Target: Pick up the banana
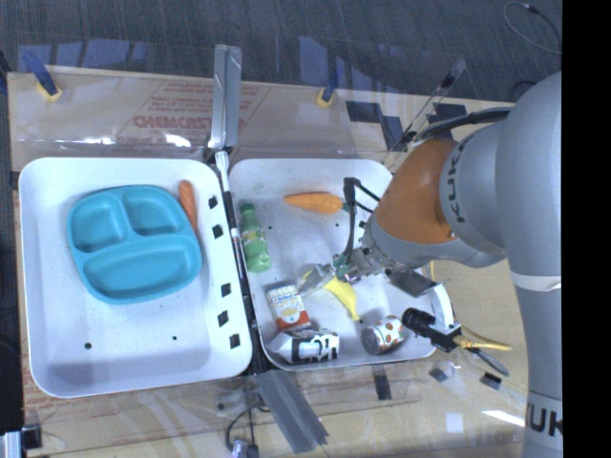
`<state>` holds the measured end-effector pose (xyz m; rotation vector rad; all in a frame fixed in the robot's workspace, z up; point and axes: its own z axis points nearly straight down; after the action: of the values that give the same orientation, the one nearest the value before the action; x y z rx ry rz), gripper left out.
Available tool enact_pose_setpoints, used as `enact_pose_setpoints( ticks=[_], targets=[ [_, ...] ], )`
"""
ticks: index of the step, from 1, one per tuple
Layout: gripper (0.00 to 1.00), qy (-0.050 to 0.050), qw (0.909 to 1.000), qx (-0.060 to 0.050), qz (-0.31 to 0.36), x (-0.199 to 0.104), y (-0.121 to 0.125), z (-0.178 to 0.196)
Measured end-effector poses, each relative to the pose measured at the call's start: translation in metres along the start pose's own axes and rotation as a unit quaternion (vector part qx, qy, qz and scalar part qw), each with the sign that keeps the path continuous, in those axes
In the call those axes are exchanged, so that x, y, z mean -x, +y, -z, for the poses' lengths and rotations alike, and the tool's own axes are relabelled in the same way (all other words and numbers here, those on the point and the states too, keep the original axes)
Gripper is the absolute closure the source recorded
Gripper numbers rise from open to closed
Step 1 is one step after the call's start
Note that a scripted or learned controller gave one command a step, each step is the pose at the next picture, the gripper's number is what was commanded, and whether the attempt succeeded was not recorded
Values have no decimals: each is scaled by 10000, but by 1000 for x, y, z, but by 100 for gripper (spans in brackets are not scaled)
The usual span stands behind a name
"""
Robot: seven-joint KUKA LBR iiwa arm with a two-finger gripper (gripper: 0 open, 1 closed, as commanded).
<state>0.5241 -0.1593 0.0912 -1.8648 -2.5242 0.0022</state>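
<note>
- The banana [342,297] lies in the right bin [286,181], towards its near-right part, a short yellow curve running down and to the right.
- My gripper [334,269] sits right at the banana's upper end, touching it or just above it. I cannot tell how the claw stands; the wrist and its fittings blur together there, so I claim no hold on the fruit.
- To do this step well, I judge I should centre over the banana's middle instead of its tip, turn the wrist so the closing line crosses the fruit's short width, and go low enough to catch its sides before lifting straight up.
- Crowding is the trouble. A small carton [286,305] lies just left of the banana, a dark can [313,347] sits below that at the bin's near wall, and a round tin [384,335] is just to the banana's lower right.
- A green bottle [254,243] rests by the left wall, and a carrot [313,201] lies well apart towards the far side.
- The left bin [57,351] holds a blue divided plate [136,240] with a second carrot [188,203] beside it, out of my way.
</note>
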Motion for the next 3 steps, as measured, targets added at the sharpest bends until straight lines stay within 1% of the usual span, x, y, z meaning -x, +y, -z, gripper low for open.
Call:
enact_pose_setpoints(
  ticks=[1, 2, 3],
  targets=[
    [0, 0, 9996, 2, -268, 0, -50, 7],
    [100, 0, 9997, 1, -240, 0, -50, 17],
    [100, 0, 9982, 4, -606, 1, 59, 0]
  ],
)
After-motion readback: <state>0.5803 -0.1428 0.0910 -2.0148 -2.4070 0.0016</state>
